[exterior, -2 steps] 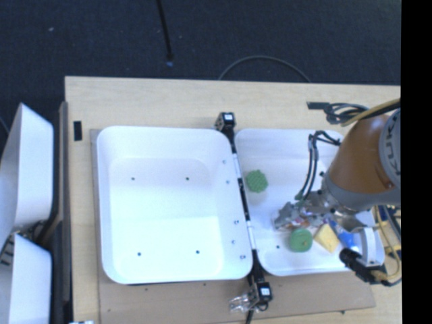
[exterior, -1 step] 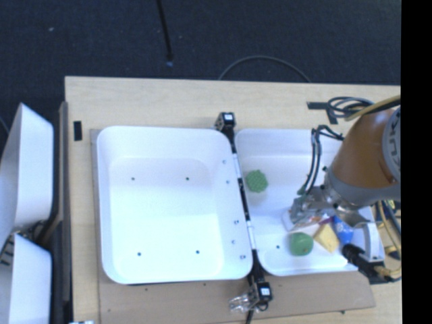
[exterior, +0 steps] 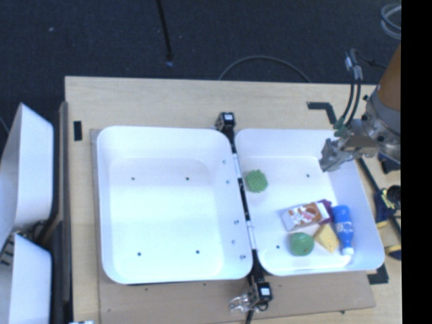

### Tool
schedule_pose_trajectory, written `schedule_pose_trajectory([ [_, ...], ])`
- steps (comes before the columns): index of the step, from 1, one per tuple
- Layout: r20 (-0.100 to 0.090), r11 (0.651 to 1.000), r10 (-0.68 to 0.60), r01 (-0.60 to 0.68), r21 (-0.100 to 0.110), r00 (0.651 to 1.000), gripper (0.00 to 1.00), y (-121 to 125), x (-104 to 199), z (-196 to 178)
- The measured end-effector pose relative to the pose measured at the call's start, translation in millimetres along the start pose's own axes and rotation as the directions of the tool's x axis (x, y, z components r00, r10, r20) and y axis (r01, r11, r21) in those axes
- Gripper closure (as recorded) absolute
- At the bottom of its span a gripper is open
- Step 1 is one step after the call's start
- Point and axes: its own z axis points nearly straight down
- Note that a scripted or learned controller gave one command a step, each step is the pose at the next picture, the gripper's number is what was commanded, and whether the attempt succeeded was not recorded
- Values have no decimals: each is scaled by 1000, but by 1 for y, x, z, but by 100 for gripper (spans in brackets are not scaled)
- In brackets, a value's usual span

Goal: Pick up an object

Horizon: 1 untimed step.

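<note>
The right bin [exterior: 283, 147] holds a green knobbly ball [exterior: 256, 181] near its left wall. At its front sit a red and white packet [exterior: 307, 215], a green round object [exterior: 302, 244], a yellow wedge [exterior: 327, 237] and a blue bottle [exterior: 343, 227], close together. My gripper [exterior: 332, 155] hangs over the bin's back right part, well apart from all of these objects. Nothing shows between its fingers.
The left bin [exterior: 169, 201] lies beside the right one on the wooden bench [exterior: 135, 96]. Black clips [exterior: 225, 121] mark the seam between the bins. Cables [exterior: 351, 100] trail from the arm at the right. White boxes [exterior: 27, 174] stand at the far left.
</note>
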Motion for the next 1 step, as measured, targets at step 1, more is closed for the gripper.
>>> schedule_pose_trajectory([
  [1, 1, 1000, 8, -8, 15, 1000, 100, 74, -64, 10],
])
